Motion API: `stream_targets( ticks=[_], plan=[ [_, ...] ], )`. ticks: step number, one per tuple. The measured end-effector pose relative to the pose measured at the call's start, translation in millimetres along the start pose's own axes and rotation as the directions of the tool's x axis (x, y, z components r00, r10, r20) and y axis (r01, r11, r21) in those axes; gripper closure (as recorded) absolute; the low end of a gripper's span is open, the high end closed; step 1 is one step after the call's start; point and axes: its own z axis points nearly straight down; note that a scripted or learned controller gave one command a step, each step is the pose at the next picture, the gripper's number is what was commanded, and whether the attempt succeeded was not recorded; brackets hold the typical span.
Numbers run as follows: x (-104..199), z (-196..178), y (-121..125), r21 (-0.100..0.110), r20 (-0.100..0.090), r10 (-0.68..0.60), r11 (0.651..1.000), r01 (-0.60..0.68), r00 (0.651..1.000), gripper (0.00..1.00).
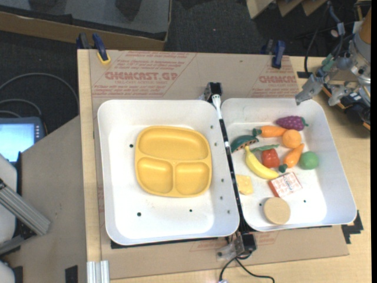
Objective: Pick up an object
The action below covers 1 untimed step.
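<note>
Well, the biggest thing I see is the brown protective sheet (177, 75) covering the bench, printed "CHEMCAST GP" in red at the left and again at the right, and pinned at the back edge by two blue clamps (101, 47). On it sit the two white bins. The left bin (118, 211) holds just a yellow divided plate (173, 160) with three compartments, near its middle. The right bin (336, 199) carries all the toy food: a yellow banana (259, 166) in the centre, a round tan disc (276, 210) near the front wall, a red-and-white labelled packet (285, 184) whose print I cannot read, an orange (291, 138), a green ball (308, 160), purple grapes (291, 122), two carrots (272, 131), a red piece (270, 157) touching the banana, and a pale yellow wedge (244, 185) by the left wall. They crowd each other closely. The gripper (309, 90) hangs over the bin's back right corner, above the toys, with nothing between its fingers; I cannot tell how wide they stand.
</note>
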Motion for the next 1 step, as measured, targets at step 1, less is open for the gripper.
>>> stream_targets(
  ticks=[1],
  plan=[
    [11.1,113.1,-38.4,0.011,-0.003,0.001,1.0,-0.001,1.0,0.0]
  ],
)
